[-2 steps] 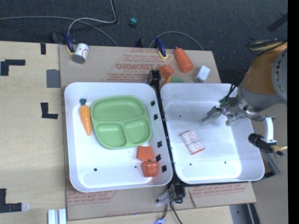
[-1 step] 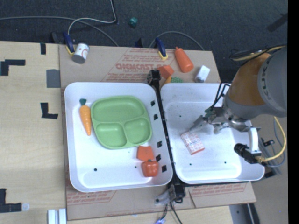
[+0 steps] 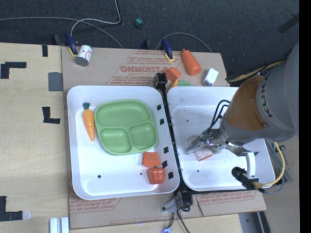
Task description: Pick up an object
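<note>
1. The grey two-finger gripper [image 3: 200, 144] is low in the right white bin [image 3: 194, 110]. I cannot tell how it is set, because it looks blurry.
2. A small flat white and red packet [image 3: 204, 155] lies on the bin floor, just under the gripper. It looks like the thing to grab.
3. The left white bin [image 3: 77, 130] holds a green plastic tray with three parts [image 3: 126, 126], an orange toy carrot [image 3: 89, 123] beside it, and two orange-red blocks [image 3: 153, 169] near the front.
</note>
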### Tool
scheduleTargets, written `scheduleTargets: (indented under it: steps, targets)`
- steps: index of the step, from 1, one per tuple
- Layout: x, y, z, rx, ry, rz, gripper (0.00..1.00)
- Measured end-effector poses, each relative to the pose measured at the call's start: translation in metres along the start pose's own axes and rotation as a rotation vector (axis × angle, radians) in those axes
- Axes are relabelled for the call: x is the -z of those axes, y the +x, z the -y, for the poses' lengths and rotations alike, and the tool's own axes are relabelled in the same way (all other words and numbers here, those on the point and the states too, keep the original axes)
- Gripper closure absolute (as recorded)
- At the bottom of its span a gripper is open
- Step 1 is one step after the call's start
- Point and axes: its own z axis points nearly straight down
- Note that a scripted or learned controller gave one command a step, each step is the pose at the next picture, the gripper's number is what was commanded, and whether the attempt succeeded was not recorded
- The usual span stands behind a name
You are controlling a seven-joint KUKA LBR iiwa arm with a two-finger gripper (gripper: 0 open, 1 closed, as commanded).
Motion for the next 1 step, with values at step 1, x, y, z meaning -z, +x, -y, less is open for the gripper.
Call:
scheduleTargets:
  steps: [1]
  targets:
    - [0.0098, -0.0003, -0.0008, 0.0, -0.002, 0.001, 1.0]
